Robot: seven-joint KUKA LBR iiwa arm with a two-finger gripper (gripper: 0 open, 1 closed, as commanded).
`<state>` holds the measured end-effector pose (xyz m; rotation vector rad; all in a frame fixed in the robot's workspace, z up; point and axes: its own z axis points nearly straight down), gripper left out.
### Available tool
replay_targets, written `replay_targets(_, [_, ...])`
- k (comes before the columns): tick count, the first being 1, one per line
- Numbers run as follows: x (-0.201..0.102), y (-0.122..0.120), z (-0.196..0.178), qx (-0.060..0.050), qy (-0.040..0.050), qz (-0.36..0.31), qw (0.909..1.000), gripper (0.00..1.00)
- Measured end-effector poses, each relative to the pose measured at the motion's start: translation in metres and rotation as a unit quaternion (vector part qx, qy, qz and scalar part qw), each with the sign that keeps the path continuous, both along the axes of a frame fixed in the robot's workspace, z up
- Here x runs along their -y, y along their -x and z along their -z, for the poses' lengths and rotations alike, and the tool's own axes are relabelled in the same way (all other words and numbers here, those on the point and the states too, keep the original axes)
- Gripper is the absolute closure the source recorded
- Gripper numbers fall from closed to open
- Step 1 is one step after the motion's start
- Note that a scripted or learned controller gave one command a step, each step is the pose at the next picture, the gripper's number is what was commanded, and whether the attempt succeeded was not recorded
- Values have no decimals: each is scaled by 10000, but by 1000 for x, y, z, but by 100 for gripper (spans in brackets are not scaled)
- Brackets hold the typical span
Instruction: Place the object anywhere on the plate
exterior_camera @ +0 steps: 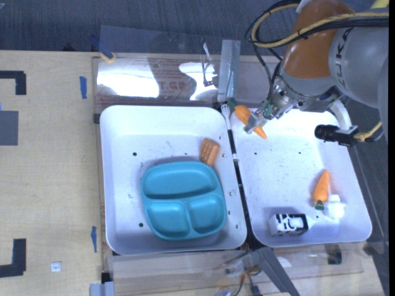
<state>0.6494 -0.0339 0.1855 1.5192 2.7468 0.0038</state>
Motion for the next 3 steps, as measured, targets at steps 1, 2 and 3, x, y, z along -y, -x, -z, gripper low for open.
replay_targets(1, [-70,60,0,-10,-2,-928,9957,100])
replay_targets(2, [-139,103,50,-26,1,-2092,9779,100])
replay_targets(3, [-138,103,49,-15,2,-2082,9781,0])
